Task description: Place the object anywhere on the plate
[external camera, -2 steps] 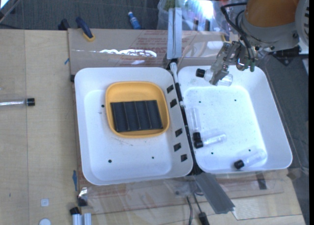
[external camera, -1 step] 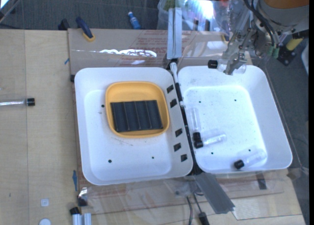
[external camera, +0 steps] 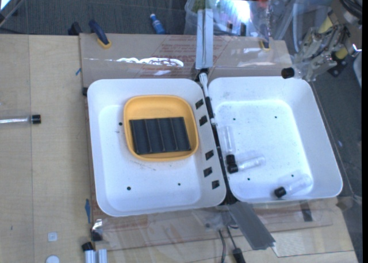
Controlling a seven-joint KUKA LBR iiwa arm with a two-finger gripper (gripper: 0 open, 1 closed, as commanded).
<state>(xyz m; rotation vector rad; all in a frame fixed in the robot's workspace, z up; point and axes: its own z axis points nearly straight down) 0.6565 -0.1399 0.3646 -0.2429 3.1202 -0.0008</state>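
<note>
Left shallow white bin [external camera: 109,193]: rounded-square yellow plastic plate [external camera: 133,107] with the dark grey ribbed rectangular slab [external camera: 160,135] lying flat on it, fully inside the rim. I judge placing done, nothing left but clearing off. Right white bin [external camera: 322,141]: clear black-capped tubes [external camera: 246,162], untouched. My gripper [external camera: 324,55] sits past that bin's far corner; wide or narrow, I cannot tell.

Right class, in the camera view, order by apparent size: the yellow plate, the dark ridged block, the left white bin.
1. left white bin
2. yellow plate
3. dark ridged block, lying on the plate
</note>
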